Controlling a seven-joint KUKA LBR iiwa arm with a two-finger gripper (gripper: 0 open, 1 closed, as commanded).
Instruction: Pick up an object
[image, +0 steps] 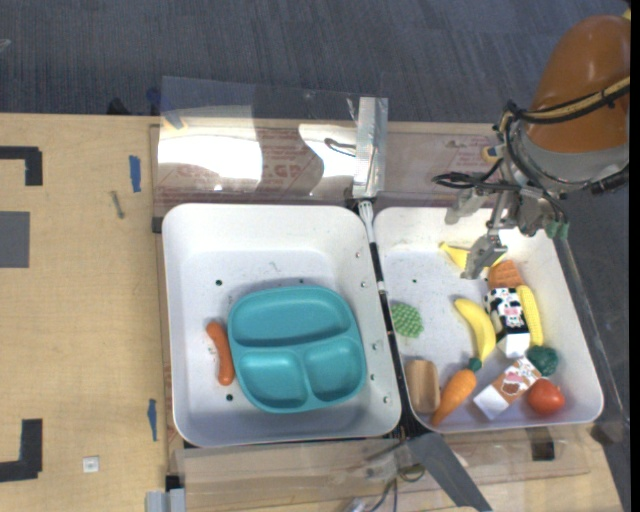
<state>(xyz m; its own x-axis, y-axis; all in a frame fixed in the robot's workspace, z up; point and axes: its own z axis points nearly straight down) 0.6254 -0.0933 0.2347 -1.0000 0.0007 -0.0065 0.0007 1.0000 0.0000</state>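
The right bin (425, 232) holds several toy foods. Among them are a banana (476, 325), a carrot (457, 391), a cow-patterned carton (507, 308), a tomato (546, 398), a green leafy piece (406, 319) and a tan bread piece (422, 385). My gripper (487, 252) hangs low over the back of this bin. It is just right of a small yellow piece (454, 257) and just above an orange piece (507, 273). I see nothing clearly held in it.
The left bin (190, 232) holds a teal divided tray (295, 345) with an orange sausage (221, 352) beside it on the left. A metal divider (368, 150) and clear sheeting stand behind the bins. The arm's orange band (588, 60) looms at the upper right.
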